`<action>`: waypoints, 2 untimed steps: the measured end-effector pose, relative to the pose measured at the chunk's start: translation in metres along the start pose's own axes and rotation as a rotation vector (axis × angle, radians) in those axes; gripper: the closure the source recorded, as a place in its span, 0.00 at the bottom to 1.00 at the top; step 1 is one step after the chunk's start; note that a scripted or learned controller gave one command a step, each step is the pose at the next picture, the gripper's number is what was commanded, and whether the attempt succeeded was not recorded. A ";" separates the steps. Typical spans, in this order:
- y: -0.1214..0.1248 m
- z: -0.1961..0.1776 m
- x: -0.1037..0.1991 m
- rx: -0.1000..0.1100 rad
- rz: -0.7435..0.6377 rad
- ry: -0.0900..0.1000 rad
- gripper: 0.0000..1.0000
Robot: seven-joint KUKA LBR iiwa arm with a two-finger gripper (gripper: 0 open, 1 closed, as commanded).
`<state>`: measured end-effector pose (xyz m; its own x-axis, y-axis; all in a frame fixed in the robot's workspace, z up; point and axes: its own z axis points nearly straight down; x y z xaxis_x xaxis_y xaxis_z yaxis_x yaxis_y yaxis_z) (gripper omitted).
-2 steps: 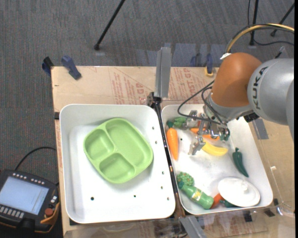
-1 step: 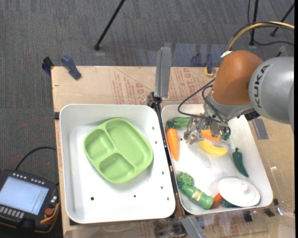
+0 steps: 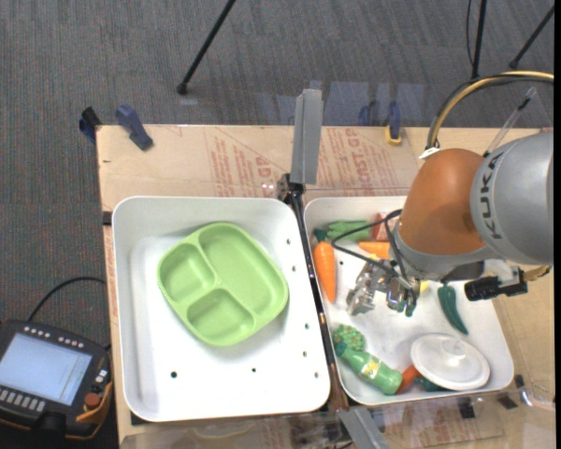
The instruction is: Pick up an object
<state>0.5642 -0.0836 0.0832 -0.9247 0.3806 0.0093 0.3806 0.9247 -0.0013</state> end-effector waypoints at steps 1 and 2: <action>0.000 0.000 0.000 0.000 -0.001 -0.001 0.00; 0.003 -0.001 -0.014 -0.001 0.097 -0.003 0.00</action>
